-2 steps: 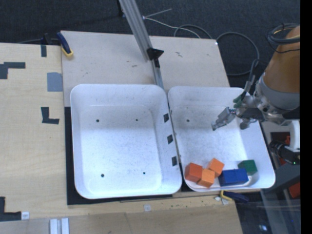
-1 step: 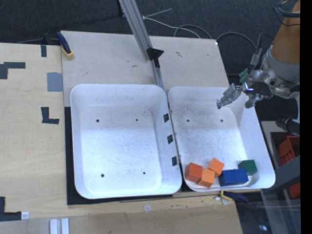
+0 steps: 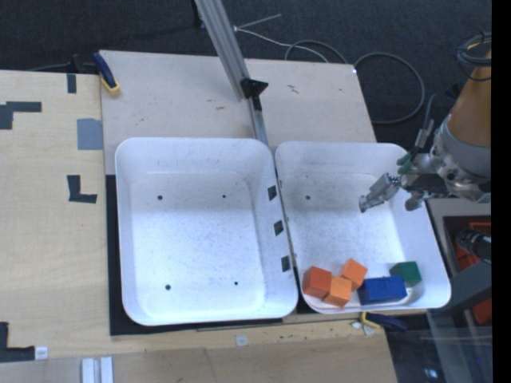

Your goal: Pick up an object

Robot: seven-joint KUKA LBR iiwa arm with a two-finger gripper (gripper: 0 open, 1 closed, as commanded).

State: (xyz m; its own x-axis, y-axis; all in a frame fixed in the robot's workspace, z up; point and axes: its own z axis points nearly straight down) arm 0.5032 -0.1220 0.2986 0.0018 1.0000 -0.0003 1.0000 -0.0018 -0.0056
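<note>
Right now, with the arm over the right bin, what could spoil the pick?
The orange blocks, blue block and green block sit packed together, so fingers may not fit between them. They also lie against the right bin's near wall, which could block a descent. The gripper hangs well away from them.

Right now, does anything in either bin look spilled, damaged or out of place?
Nothing looks damaged or spilled. The three orange blocks, blue block and green block are crowded into the right white bin's near corner.
</note>
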